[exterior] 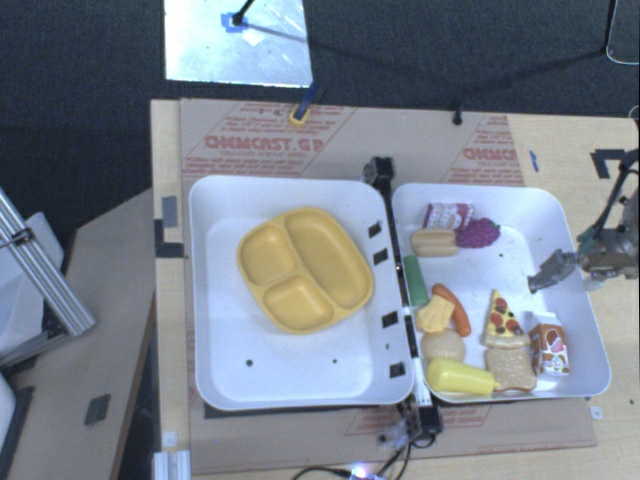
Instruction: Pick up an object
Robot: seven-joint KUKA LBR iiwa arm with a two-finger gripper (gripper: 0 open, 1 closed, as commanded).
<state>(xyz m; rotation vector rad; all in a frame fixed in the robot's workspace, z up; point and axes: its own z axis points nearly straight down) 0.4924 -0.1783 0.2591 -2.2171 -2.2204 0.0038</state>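
Observation:
The right bin [540, 208] holds several toy foods. Among them are a pink carton [447, 215], purple grapes [478, 232], a hot dog bun [433, 241], a green stick [415, 280], a carrot [455, 309], a pizza slice [501, 318], a bread slice [510, 366], a yellow piece [460, 376] and a red-and-white carton [550, 349]. My gripper [553, 269] hangs over the bin's right side, above bare floor, up and to the right of the pizza slice. Nothing shows in it.
The left bin [225, 368] holds a yellow divided plate [305, 268]. A black clip strip [395, 268] runs between the two bins. A shiny metal sheet [237, 26] lies beyond the bench at the back.

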